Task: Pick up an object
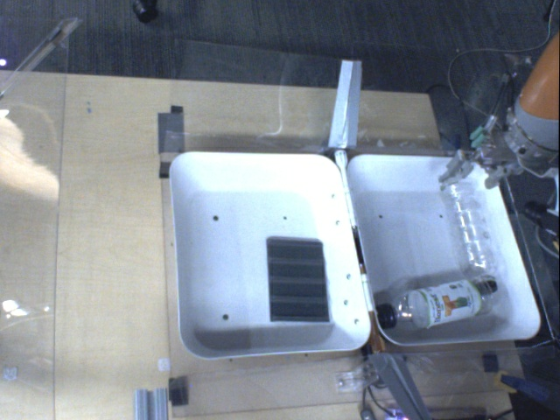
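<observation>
Overhead, a pale wooden bench [96, 261] carries two shallow white bins side by side. Largest of the pair as seen, the left bin [210, 234] holds a dark ribbed rectangular pad [297, 278] lying flat toward its near right part. Next to it, touching along a shared edge, the right bin [394, 208] contains two bottles. One is a clear plastic bottle with a label and a dark cap [435, 304], lying on its side along the bin's near wall, cap end pointing toward the divider between the bins. A second, fully transparent bottle [468, 226] lies along the right wall, faint against the white floor, running from the far corner toward the near one. At the upper right, the grey arm with its orange band [538, 94] reaches in, and the gripper [472, 164] hovers over the far right corner of the right bin, just above the transparent bottle's far end. Whether its jaws stand apart or together cannot be told from this angle.
</observation>
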Controlling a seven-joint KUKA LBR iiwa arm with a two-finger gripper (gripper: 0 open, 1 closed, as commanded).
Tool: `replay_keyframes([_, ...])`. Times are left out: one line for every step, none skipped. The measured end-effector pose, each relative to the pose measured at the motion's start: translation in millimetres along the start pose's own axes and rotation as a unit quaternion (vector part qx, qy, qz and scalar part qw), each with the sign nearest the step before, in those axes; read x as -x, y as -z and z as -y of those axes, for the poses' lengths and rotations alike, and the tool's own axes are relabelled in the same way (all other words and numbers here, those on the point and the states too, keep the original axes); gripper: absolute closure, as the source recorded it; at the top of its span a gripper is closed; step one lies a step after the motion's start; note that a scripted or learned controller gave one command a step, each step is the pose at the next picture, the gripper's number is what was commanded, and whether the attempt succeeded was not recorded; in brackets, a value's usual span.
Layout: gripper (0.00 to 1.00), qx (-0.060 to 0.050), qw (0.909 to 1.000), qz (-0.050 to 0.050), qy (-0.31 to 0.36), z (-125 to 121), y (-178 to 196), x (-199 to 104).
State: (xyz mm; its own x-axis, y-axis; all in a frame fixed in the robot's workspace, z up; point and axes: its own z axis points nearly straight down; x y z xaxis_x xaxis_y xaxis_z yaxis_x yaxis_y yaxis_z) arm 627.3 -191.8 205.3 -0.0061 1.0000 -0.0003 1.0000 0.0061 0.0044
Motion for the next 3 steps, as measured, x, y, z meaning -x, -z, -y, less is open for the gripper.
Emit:
replay_keyframes([0.0,0.001,0.9991,0.001,0.043,72,-51,11])
replay_keyframes([0.0,0.006,0.9948,0.003,0.102,25,-114,14])
replay_keyframes([0.0,0.003,0.9921,0.001,0.126,-27,-117,12])
